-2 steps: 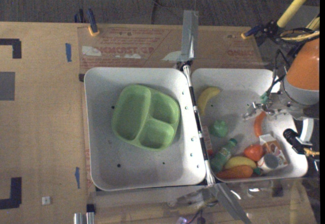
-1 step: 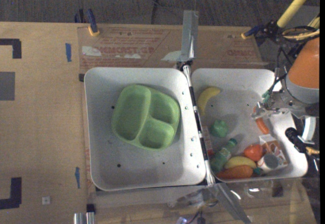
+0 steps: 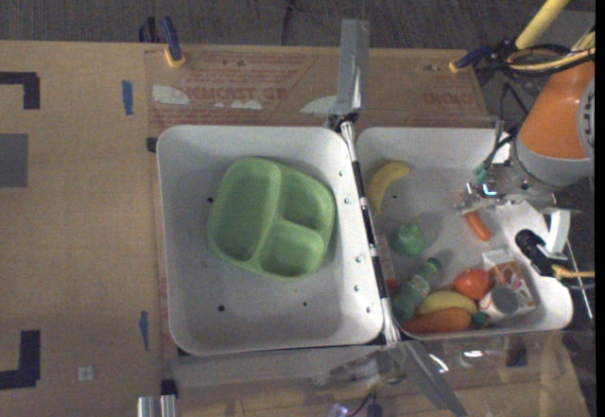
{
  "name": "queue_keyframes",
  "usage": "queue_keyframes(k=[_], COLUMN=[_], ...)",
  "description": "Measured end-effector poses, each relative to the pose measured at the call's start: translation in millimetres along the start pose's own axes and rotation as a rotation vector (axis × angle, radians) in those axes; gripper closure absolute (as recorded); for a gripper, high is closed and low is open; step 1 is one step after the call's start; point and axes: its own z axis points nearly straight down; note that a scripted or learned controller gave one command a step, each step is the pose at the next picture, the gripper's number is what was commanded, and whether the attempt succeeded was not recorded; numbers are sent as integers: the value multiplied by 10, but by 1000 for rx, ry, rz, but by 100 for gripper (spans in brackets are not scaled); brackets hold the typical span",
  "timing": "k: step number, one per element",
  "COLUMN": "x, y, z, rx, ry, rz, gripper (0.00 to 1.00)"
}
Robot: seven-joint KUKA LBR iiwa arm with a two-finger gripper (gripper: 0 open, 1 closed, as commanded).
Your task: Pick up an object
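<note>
My gripper (image 3: 477, 200) hangs over the upper right part of the right bin (image 3: 440, 165), under the orange-banded wrist. A small orange carrot-like piece (image 3: 479, 227) lies or hangs right below the gripper tip, and whether it is touched is unclear. A yellow banana (image 3: 388, 183) lies at the bin's upper left. A green pepper (image 3: 408, 238) sits near the middle left. Along the front edge are a second yellow banana (image 3: 448, 302), an orange carrot (image 3: 438, 321), a red-orange round fruit (image 3: 471, 283), green pieces (image 3: 410, 300) and a small box with a cup (image 3: 507, 287).
The left bin (image 3: 189, 311) holds a green divided plate (image 3: 272, 217). A metal divider (image 3: 364, 217) runs between the two bins. Brown cardboard (image 3: 76, 217) covers the bench to the left, with blue clamps and tape marks on it.
</note>
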Motion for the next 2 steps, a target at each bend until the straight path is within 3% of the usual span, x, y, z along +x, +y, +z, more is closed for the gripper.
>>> queue_keyframes(k=[1,2], x=[557,498], y=[516,346], z=[-1026,-42], rx=[9,10], ry=[4,5], rz=[74,-8], gripper=[100,100])
